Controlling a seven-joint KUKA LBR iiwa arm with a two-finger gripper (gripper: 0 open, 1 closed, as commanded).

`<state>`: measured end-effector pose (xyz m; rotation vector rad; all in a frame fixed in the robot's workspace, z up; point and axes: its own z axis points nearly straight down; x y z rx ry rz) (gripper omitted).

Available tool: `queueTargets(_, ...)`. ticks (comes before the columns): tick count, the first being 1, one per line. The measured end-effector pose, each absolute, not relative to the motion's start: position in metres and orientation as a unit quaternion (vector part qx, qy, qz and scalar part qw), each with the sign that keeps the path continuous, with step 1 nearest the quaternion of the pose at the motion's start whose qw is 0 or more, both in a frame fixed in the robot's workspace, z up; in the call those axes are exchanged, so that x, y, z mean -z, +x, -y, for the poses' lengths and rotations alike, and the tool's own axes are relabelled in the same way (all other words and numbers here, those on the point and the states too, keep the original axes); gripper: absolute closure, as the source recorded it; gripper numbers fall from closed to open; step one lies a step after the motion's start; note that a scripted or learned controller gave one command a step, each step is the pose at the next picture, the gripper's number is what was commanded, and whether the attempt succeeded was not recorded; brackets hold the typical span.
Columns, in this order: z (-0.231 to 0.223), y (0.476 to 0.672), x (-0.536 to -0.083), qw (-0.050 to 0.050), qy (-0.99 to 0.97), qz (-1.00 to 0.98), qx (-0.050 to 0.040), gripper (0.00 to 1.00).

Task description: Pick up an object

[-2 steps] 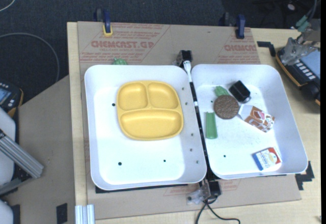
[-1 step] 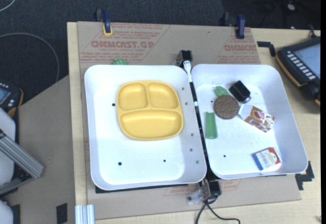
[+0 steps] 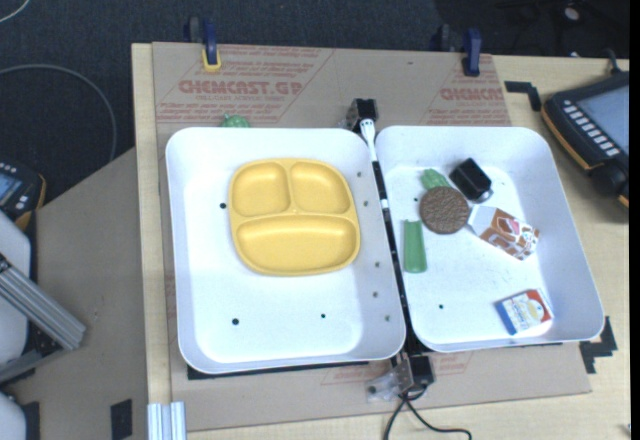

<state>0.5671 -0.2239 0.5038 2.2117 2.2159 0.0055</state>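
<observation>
The right bin (image 3: 560,228) holds a brown round disc (image 3: 444,211), a black block (image 3: 470,178), a green stick (image 3: 414,247) and two small packets (image 3: 524,311); the left bin (image 3: 200,258) holds a yellow divided plate (image 3: 294,216).

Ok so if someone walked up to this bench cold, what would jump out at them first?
Most likely the yellow divided plate, sitting alone in the left bin and bright against the white. Next, the cluster in the right bin: a brown round disc with a black block just above it, a green stick to its left, and a small blue packet near the front edge.
</observation>
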Motion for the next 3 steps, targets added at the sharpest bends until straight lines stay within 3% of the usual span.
queueTargets(1,0.223,0.606,-0.515,0.004,0.706,-0.708,-0.0008,1.0)
queueTargets(2,0.223,0.636,-0.464,-0.001,0.706,-0.708,0.001,1.0)
queueTargets(3,0.223,0.65,-0.524,0.005,0.706,-0.708,-0.0014,1.0)
